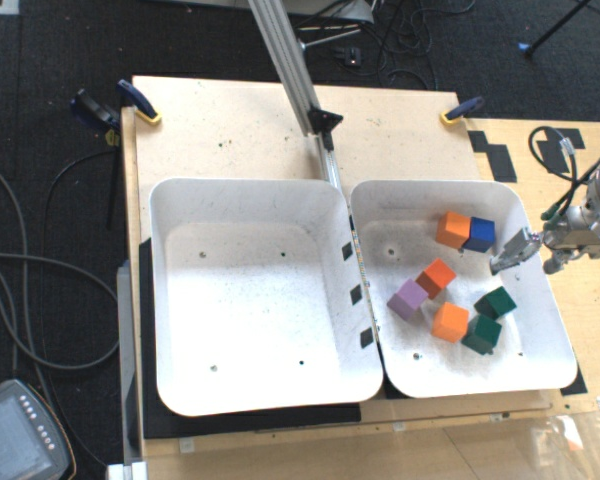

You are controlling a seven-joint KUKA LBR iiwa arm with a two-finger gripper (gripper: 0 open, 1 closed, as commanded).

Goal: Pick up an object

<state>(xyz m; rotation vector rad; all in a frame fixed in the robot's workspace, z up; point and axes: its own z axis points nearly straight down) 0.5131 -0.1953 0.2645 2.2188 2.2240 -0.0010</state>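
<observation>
The right bin (540, 368) holds several small blocks. An orange block (454, 230) touches a blue block (482, 232) near the far wall. Lower down lie an orange-red block (437, 276), a purple block (409, 299), another orange block (450, 322) and two dark green blocks (497, 302) (482, 334). My gripper (532, 258) hangs over the bin's right side, just right of the blue block and above the upper green one. It is open, with nothing between its fingers.
The left bin (180, 228) stands beside the right one, and they meet at a shared rim (355, 268). A slanted metal pole (285, 53) rises from the back of the bench. Clamps sit at the board's far corners (140, 103) (462, 110).
</observation>
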